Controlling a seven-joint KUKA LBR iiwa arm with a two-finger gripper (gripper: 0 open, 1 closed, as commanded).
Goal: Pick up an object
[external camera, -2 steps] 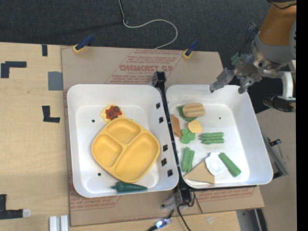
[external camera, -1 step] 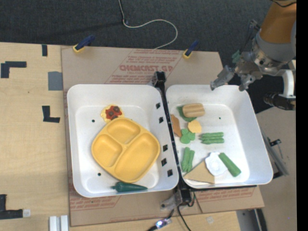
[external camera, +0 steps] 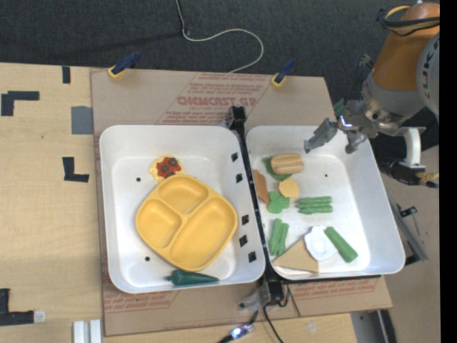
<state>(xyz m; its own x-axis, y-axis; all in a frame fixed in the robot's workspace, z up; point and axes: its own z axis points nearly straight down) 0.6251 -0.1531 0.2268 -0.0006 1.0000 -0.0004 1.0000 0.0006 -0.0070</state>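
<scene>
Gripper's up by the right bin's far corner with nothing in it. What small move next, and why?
Probably ease the gripper down and toward the tan bread-like piece, the nearest item in the right bin. Its fingers look spread and hold nothing, and it hangs above the bin's far edge, apart from every item.

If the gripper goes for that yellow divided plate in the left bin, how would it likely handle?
The yellow divided plate looks like rigid moulded plastic, so probably stiff and light. It lies flat and wide, likely hard to pinch except at the rim. Its glossy surface may slip.
</scene>
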